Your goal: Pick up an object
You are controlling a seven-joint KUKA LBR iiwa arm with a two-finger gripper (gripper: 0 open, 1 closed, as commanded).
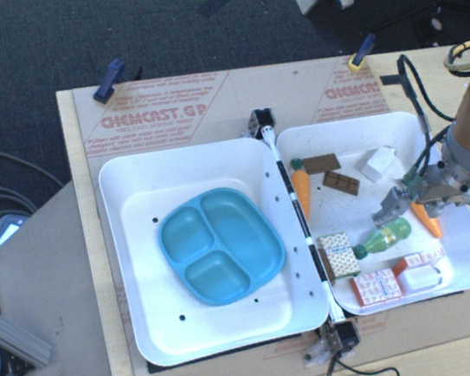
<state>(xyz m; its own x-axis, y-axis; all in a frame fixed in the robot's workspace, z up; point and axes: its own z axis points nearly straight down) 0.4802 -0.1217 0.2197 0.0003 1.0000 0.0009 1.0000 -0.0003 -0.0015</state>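
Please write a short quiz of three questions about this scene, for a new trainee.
1. True or false: the blue divided plate lies in the left bin.
2. Which item lies nearest the gripper? A) green bottle B) blue divided plate C) carrot
3. Fill in: the carrot lies along the right bin's ____ wall.

Key: 1 true; 2 A; 3 left.
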